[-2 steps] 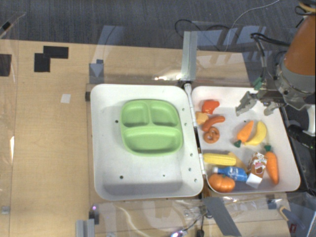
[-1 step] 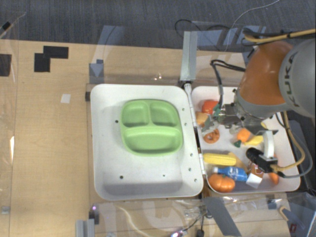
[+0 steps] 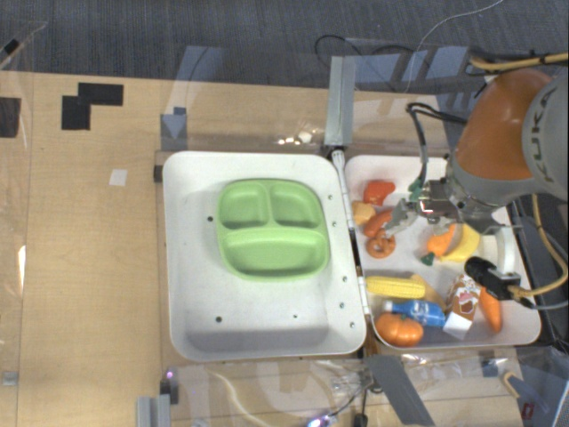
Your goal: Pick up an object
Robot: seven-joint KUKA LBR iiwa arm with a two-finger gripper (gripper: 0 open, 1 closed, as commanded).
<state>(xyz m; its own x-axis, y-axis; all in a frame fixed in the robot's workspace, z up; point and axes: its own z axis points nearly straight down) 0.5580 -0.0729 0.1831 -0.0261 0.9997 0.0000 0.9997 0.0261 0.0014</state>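
Just left of my gripper (image 3: 411, 213), whose grasp I cannot tell, the tomato slice (image 3: 380, 245) looks light, smooth; I'd pinch its rim.

Robotics lab, bench (image 3: 89, 238), two bins (image 3: 187, 327), cables (image 3: 427, 114)

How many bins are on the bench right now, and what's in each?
2. The left bin holds a green divided tray. The right bin holds a pile of toy foods, such as a corn cob; the arm covers part of it.
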